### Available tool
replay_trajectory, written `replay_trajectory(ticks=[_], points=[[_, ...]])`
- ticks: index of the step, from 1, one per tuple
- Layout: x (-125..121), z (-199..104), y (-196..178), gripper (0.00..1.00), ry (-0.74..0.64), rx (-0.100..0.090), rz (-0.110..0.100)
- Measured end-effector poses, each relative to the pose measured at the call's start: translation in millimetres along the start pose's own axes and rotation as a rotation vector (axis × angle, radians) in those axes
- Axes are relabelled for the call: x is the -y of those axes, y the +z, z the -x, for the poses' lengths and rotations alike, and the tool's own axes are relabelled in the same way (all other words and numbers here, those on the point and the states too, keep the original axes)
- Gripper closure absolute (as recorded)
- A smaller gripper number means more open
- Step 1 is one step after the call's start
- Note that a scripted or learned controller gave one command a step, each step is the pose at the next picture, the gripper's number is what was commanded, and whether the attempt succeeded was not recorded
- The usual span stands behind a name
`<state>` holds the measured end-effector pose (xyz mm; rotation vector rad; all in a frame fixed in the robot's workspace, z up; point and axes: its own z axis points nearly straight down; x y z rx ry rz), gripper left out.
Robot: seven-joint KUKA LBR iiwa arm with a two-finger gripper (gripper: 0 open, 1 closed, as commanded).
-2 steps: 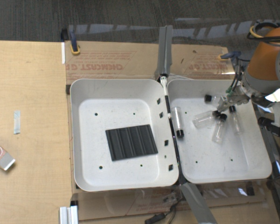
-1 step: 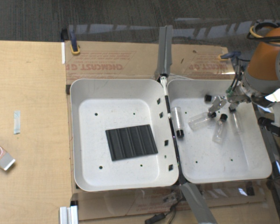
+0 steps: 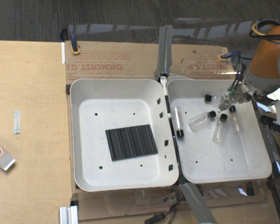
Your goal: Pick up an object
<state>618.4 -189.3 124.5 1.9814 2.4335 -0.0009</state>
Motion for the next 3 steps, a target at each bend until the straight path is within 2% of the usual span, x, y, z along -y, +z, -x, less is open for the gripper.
replay_trajectory(ticks=[1, 2, 3], points=[[0, 0, 0, 0.0, 0.0, 0.0, 0.0], [34, 13, -43, 0.0, -0.301, -0.003, -0.001], [-36, -3, -49, 0.0, -0.31, -0.002, 0.0]])
